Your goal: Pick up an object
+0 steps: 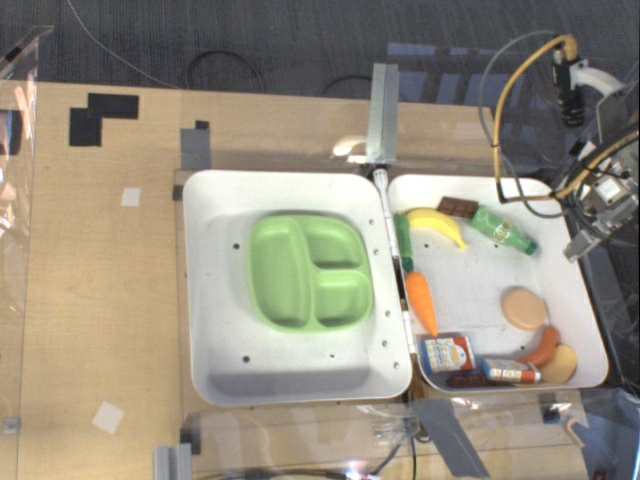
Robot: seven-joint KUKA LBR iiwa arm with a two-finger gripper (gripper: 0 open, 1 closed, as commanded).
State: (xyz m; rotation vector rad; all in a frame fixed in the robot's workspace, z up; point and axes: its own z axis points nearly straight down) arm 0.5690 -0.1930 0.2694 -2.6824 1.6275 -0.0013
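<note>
Metal brackets (448,446) edge the wooden counter (90,298) below two white bins. Left bin (215,368) holds a green tray (310,272); right bin (585,308) holds a banana (437,226), carrot (423,301), bottle (503,230) and cookie (525,309). Over its right rim hangs the end effector (590,230), grip state unclear, above dark carpet (250,18).

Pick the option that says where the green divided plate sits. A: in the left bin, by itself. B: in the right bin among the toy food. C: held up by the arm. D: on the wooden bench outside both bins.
A: the green divided plate lies flat in the left bin, while the banana and carrot lie in the right bin.
</note>
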